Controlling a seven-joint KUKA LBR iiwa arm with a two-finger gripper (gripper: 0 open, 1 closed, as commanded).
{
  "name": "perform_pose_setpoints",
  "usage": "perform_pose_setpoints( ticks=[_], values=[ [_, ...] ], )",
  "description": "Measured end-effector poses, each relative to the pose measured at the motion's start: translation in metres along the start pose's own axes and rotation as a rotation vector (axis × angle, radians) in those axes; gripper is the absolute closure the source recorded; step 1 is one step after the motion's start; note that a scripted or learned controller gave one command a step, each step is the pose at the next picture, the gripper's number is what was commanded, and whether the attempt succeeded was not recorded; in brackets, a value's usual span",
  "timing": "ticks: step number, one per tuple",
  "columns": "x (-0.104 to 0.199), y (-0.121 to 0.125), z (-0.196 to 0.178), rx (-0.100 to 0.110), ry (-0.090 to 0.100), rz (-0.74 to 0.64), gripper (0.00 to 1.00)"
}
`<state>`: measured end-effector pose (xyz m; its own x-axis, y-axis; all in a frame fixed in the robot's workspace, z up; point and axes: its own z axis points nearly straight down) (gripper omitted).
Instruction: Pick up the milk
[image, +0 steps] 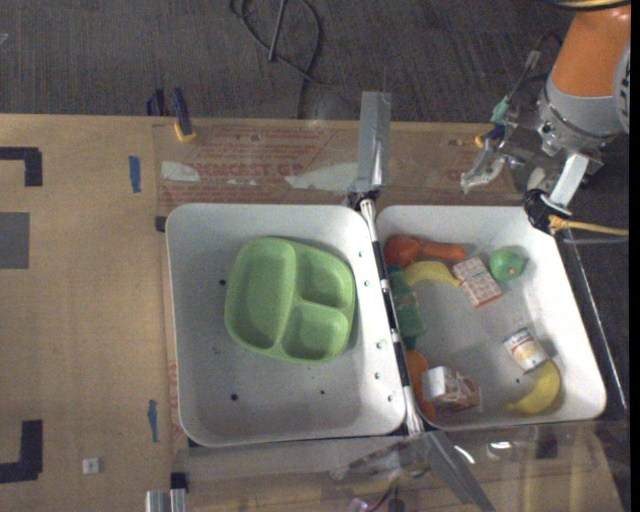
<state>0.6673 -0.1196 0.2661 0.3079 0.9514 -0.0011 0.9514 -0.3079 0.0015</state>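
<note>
The milk (452, 388) is a small white and brown carton lying on its side near the front left corner of the right bin (580, 330). My gripper (492, 158) hangs above the bench behind the right bin's far edge, well apart from the carton, with nothing visibly held. The orange-banded wrist reaches in from the upper right corner.
The right bin also holds a red-and-white box (478, 281), a green apple (508, 263), a small can (524, 350), two bananas (541, 391), an orange-red vegetable (418, 250) and a green item (406, 312) by the divider. A green sectioned plate (291, 298) lies in the left bin (200, 380).
</note>
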Motion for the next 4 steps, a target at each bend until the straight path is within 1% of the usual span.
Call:
perform_pose_setpoints(
  ticks=[1,2,3,4],
  values=[
    [-0.016,-0.037,0.152,-0.002,0.002,-0.086,0.0],
    [-0.039,-0.153,0.176,-0.002,0.002,-0.14,0.0],
    [-0.073,-0.16,0.177,-0.01,0.003,-0.103,0.0],
    [-0.075,-0.159,0.167,-0.013,-0.002,-0.098,1.0]
  ],
)
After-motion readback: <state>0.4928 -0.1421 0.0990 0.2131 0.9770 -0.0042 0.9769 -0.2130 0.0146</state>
